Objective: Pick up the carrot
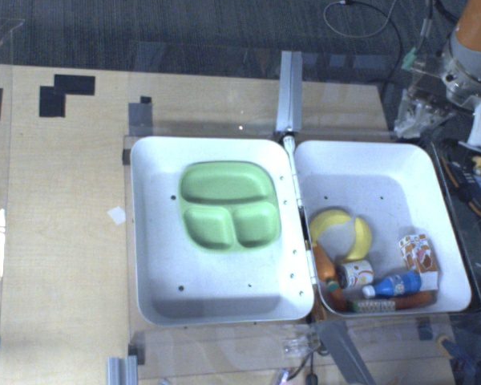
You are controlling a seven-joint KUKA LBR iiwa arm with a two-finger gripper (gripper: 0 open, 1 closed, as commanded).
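Note:
The carrot [324,265], a short orange piece, lies against the left wall of the right bin [385,175], near its front. It touches a small can [357,274] and sits just below a yellow and white ball [342,233]. My gripper [418,117] hangs beyond the back right corner of the right bin, far from the carrot and above the bench rather than the bin. Nothing shows in its grasp.
A blue bottle [397,285], a snack packet [418,253] and a long red-orange item [401,301] crowd the right bin's front. The left bin [156,239] holds a green divided plate [228,204]. Cables [369,14] lie behind the bins.

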